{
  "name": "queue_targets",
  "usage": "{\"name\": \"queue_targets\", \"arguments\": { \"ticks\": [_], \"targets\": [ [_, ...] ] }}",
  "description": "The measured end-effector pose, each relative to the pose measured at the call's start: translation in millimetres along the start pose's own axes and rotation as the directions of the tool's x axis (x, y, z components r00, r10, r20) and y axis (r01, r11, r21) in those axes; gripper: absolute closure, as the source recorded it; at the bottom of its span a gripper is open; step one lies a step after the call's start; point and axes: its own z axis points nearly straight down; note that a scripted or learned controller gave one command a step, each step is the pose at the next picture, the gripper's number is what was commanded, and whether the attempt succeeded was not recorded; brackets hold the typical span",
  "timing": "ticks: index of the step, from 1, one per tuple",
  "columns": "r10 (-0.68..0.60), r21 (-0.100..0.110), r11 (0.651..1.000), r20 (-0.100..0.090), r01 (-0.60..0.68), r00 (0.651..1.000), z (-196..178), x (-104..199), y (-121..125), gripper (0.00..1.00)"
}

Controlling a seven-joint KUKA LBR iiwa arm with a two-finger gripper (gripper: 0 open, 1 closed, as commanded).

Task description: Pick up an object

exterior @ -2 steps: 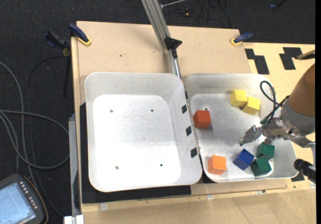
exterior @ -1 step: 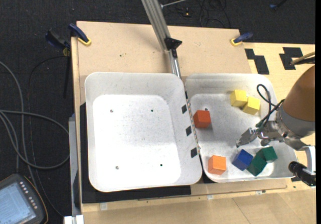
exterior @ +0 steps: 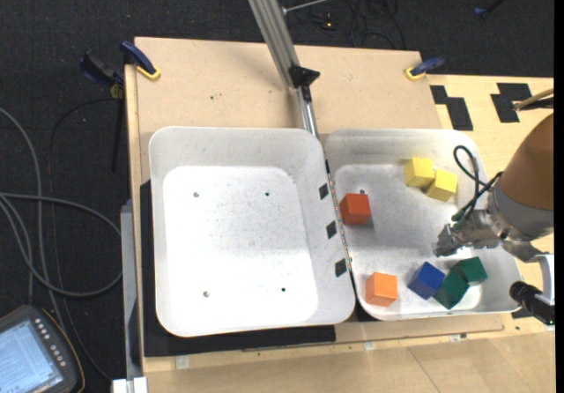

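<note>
Counter: tan wooden counter [exterior: 370, 74] carrying two shallow white plastic bins [exterior: 176, 162].
Floor: dark carpet [exterior: 53, 30] lying around it.
End effector [exterior: 456, 240]: hovering above small green cube [exterior: 473, 270]; grip state unclear.

A light wooden bench [exterior: 370, 92] stands on a dark carpeted floor [exterior: 62, 21]. Blue and yellow clamps [exterior: 139, 61] grip its far corners. Black cables [exterior: 35, 233] loop over the floor at left, near a screen [exterior: 31, 356]. A metal pole [exterior: 269, 17] slants across the far edge.

white bins [exterior: 176, 162] hold yellow [exterior: 420, 172], orange [exterior: 355, 207], blue [exterior: 428, 279], green blocks [exterior: 464, 272].
</note>
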Motion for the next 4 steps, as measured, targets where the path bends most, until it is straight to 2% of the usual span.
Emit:
{"name": "queue_targets", "arguments": {
  "ticks": [3, 4],
  "targets": [
    [-0.004, -0.003, 1.0, 0.002, 0.004, 1.0, -149, -1, 4, 1.0],
    [-0.008, 0.004, 1.0, -0.002, 0.008, 1.0, -134, 48, 23, 1.0]
  ]
}}
